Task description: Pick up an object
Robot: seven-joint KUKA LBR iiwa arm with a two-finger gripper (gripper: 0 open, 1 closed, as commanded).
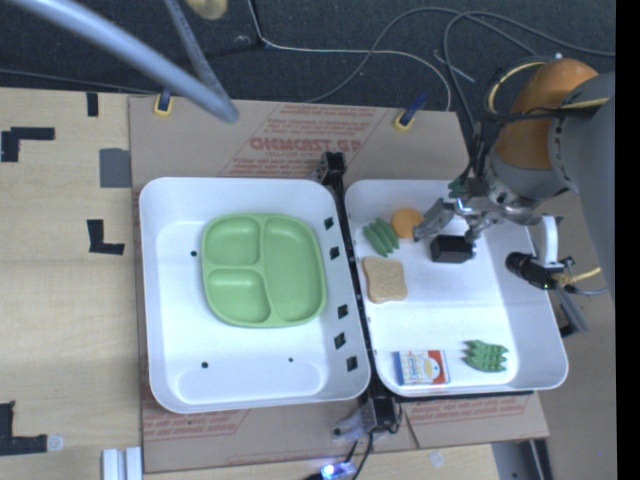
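Cardboard-lined bench [300, 133], two shallow white bins side by side. Left bin [165, 268] holds a green divided plate [264, 269]. Right bin [520, 308] carries the loose items: dark-green leafy piece [380, 236] and small orange item [406, 221] near the top left, tan bread slice [384, 279] just below them, white carton w/ red-blue label [420, 368] and a 2nd green leafy piece [486, 355] along the front edge. Arm's gripper [452, 243] hangs low over the right bin's upper area, just right of the orange item; can't tell whether its pincer is apart or together, and nothing is visibly gripped.
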